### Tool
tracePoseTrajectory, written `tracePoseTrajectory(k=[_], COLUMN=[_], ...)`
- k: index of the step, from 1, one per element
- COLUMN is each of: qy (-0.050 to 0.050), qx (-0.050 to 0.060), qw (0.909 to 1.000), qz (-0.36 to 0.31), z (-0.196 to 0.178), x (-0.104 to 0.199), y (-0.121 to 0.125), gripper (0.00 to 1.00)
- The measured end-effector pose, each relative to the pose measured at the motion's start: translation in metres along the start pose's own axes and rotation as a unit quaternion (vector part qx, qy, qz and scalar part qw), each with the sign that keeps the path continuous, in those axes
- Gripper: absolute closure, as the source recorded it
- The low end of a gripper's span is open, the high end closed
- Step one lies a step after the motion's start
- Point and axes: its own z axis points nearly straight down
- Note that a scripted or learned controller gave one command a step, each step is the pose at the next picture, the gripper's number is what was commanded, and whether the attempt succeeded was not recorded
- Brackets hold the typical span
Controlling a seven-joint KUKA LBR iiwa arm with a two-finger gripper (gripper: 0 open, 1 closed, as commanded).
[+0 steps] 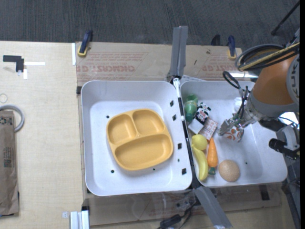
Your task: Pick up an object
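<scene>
My gripper is low in the right bin, reaching in from the right under the orange wrist band. Its tip sits right over a small red-and-white object, touching or nearly touching its top. To the left of that lie a brown-and-white packet, a black-and-white cow toy and a green item. Nearer the front are a yellow lemon, an orange carrot, a banana and a tan egg-shaped object.
The left bin holds a yellow divided plate. A grey divider runs between the bins at the back. Black cables loop behind the arm. A brown paper bag lies at the far left of the bench.
</scene>
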Motion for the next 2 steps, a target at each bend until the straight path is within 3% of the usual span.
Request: tracePoseTrajectory(k=[1,2], qy=[0.0,0.0], qx=[0.002,0.003], qw=[0.9795,0.9639], qz=[0.202,0.266], z=[-0.028,-0.089], x=[0.012,0.067], y=[0.068,0.061], gripper=[1.0,1.0])
